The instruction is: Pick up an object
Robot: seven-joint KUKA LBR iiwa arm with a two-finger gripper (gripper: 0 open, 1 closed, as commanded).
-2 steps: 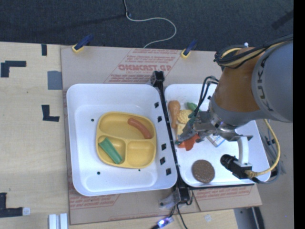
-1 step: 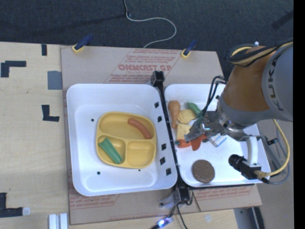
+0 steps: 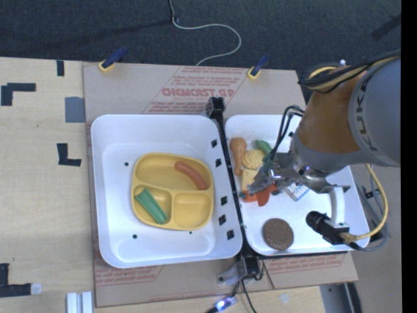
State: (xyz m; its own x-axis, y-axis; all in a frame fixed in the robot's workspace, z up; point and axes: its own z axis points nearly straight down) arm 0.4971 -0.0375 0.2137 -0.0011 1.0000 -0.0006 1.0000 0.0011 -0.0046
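Whether the claw [image 3: 266, 182] is spread I cannot tell, low over glossy plastic food by a round brown patty [image 3: 278, 233].

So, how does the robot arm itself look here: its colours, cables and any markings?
The arm is thick and rounded, grey with a wide orange band above the wrist. Black letters, cut off by the frame edge, show on the grey part. Yellow and black cables loop beside the band. A black cylinder sticks out below the wrist. The gripper is metallic.
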